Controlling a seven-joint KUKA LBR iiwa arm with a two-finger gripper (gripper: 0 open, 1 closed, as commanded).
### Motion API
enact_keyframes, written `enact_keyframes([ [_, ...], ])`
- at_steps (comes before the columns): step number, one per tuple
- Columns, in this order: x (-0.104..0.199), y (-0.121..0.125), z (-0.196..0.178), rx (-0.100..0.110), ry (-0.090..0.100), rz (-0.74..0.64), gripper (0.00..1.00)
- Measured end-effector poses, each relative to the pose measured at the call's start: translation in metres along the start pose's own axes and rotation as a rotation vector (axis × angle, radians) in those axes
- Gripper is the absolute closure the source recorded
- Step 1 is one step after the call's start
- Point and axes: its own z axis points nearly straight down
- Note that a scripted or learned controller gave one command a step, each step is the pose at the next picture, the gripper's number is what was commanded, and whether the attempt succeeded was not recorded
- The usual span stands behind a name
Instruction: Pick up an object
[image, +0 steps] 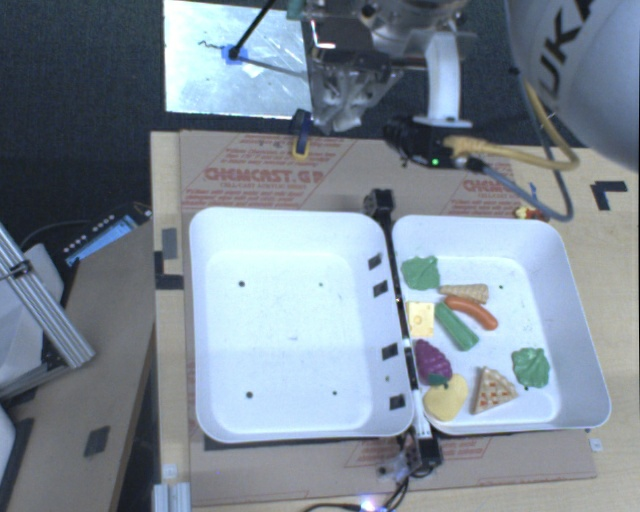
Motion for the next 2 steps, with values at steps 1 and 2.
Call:
enact_keyframes([
  [1,0.004,0.048,0.001,0.001,0.0,0.005,1.0],
  [2,-0.083,0.084,0.007,0.001,-0.003,0.013,1.0],
])
